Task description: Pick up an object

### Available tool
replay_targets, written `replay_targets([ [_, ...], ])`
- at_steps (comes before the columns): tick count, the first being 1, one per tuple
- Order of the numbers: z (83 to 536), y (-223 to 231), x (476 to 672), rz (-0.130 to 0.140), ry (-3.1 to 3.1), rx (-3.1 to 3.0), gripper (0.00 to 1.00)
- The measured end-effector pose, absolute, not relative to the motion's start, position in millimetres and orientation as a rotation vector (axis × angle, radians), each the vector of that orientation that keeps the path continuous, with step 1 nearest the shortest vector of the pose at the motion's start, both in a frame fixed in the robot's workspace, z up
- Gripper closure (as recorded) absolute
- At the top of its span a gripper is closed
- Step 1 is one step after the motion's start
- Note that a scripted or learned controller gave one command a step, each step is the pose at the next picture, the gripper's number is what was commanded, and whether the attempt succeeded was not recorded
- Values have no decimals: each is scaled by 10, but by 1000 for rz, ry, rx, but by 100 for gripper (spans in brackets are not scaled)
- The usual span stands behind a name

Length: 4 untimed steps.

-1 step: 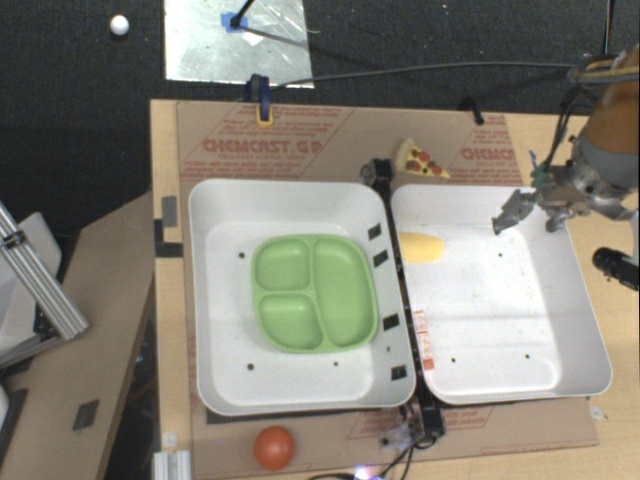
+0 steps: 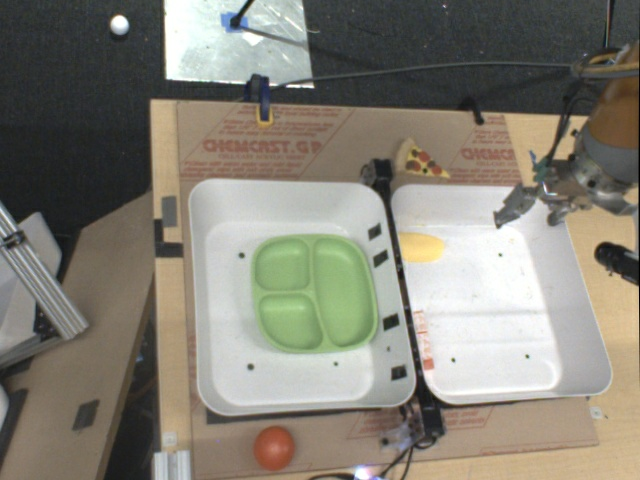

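A yellow oval object [image 2: 421, 248] lies in the right bin [image 2: 520, 368], close to its left wall. The gripper [image 2: 527, 216] hangs over the bin's upper right part, well to the right of the yellow object and apart from it. Its fingers [image 2: 508, 211] are spread open with nothing between them. A toy pizza slice [image 2: 422, 160] rests on the bench just beyond the right bin's far rim. A red ball [image 2: 274, 446] sits on the bench in front of the left bin.
The left bin [image 2: 220, 368] holds a green divided plate [image 2: 314, 291]. Black clips [image 2: 380, 258] line the seam between the bins. A blue and yellow clamp [image 2: 260, 98] stands at the bench's far edge. A metal rail [image 2: 40, 288] lies at the left.
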<state>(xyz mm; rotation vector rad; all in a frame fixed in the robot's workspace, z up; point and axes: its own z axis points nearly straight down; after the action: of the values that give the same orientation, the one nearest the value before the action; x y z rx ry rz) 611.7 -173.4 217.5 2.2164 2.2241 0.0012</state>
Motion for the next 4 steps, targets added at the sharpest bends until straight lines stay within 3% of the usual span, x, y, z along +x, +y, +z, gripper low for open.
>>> replay_targets([
  [3,821,-1720,6114,-1,2225,2219,0],
  [4,959,-1725,6132,4,2223,2213,100],
])
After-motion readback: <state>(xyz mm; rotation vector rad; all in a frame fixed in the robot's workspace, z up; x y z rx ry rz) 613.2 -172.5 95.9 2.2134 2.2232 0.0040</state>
